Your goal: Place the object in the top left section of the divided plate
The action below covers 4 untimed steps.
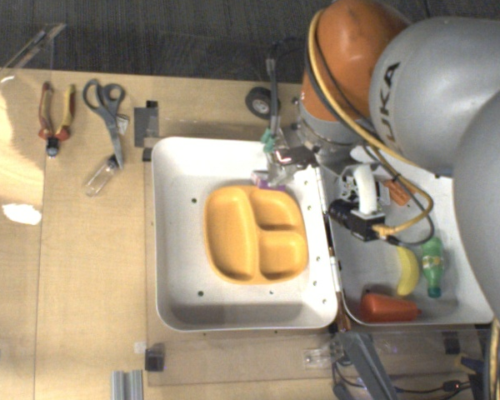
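gripper (277,163) over left bin's (177,298) far edge, grasp state unreadable | small purple object (263,182) beneath it, touching divided plate's (233,240) far rim | likely light, rigid; pinch across its sides

grey arm (450,82) cut off at right edge | right white bin (350,290) partly hidden | small purple object (262,182) too small to identify

Bench (75,307) with bins (179,307), scissors (108,123), pliers (54,115)
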Each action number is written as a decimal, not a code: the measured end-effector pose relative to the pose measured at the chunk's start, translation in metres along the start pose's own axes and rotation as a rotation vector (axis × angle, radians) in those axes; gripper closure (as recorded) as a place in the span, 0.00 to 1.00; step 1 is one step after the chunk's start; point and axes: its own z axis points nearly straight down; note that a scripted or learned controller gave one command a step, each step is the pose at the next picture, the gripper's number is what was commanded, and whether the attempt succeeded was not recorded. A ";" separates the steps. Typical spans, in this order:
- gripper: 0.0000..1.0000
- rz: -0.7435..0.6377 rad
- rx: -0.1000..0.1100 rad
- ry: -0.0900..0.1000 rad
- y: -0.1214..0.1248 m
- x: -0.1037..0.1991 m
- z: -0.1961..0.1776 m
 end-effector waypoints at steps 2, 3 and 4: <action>1.00 -0.280 0.002 0.000 -0.059 -0.040 0.077; 1.00 -0.534 0.001 0.000 -0.045 -0.020 0.062; 1.00 -0.827 -0.004 -0.002 -0.071 0.003 -0.005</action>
